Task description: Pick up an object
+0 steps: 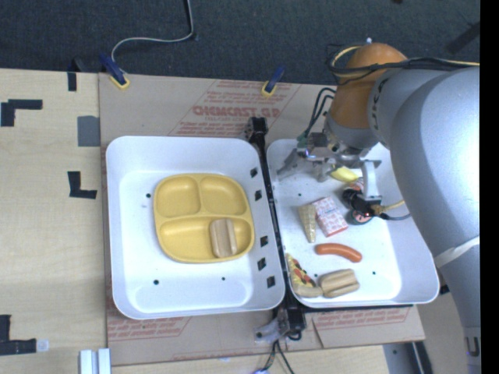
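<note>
My gripper (pixel 310 160) hangs low over the far end of the right bin (pixel 405 275), close to the divider between the two bins. A small yellow item (pixel 345 174) lies just right of it, partly under the wrist. Further forward in this bin lie a pink-and-white packet (pixel 332 216), a pale wedge (pixel 308 223), a red sausage (pixel 338 251), a tan bun (pixel 339 283) and a small multicoloured food piece (pixel 299 273). Nothing is visibly in the gripper's hold.
The left bin (pixel 129 209) holds a yellow divided plate (pixel 187 197) with a tan bread piece (pixel 224 238) in its front right compartment. Black clips (pixel 263 209) line the divider between the bins. The large grey arm (pixel 437 154) covers the right bin's far right side.
</note>
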You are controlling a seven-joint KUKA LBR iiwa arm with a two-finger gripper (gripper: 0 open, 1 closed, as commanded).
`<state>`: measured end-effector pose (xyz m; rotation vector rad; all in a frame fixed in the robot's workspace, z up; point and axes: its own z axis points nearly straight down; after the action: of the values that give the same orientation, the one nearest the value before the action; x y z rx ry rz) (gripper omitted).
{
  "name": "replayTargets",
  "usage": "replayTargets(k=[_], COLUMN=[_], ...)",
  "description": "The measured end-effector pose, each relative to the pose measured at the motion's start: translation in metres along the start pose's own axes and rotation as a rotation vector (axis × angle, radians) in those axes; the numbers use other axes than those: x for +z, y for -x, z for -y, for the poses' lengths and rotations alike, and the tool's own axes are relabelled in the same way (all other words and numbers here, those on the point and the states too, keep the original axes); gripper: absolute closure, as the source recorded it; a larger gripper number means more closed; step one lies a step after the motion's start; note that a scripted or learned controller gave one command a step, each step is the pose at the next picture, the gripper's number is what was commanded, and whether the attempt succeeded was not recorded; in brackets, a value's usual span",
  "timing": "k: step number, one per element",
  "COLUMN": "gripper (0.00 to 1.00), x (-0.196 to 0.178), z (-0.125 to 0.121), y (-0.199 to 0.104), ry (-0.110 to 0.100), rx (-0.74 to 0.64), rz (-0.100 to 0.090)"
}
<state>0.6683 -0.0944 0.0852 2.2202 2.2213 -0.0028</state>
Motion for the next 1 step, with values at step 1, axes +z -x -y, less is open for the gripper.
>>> replayTargets(k=[1], gripper=[0.00], x=[0.0000], z=[-0.0003], y=[0.0020], ry=[0.001], rx=[-0.001], rz=[-0.001])
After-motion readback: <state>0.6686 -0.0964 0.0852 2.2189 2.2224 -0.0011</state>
